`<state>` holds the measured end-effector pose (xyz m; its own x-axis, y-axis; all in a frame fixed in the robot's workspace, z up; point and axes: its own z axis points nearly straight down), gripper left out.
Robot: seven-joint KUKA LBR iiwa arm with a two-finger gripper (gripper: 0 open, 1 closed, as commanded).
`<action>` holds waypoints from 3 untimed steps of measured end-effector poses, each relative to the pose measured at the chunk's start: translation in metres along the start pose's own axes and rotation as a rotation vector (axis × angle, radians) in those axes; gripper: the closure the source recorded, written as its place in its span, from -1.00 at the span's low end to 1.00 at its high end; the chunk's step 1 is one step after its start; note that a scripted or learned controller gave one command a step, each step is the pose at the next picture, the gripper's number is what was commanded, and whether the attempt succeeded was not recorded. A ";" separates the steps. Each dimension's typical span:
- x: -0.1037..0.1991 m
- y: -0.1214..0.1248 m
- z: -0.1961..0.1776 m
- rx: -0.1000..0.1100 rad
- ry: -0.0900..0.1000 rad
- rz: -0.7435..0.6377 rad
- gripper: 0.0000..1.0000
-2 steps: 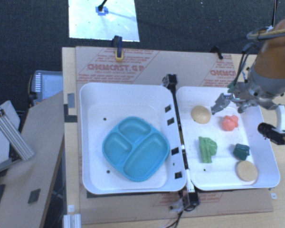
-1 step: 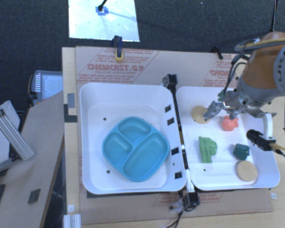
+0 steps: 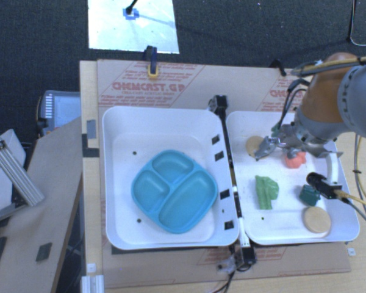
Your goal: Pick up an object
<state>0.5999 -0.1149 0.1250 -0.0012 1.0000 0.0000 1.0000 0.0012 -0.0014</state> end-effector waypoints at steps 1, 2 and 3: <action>0.000 0.000 0.042 0.000 0.000 0.000 -1.00; 0.000 0.002 0.029 -0.005 -0.001 0.000 1.00; -0.001 0.007 -0.035 -0.009 -0.001 -0.002 1.00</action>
<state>0.6074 -0.1163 0.1595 -0.0037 1.0000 -0.0014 1.0000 0.0037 0.0073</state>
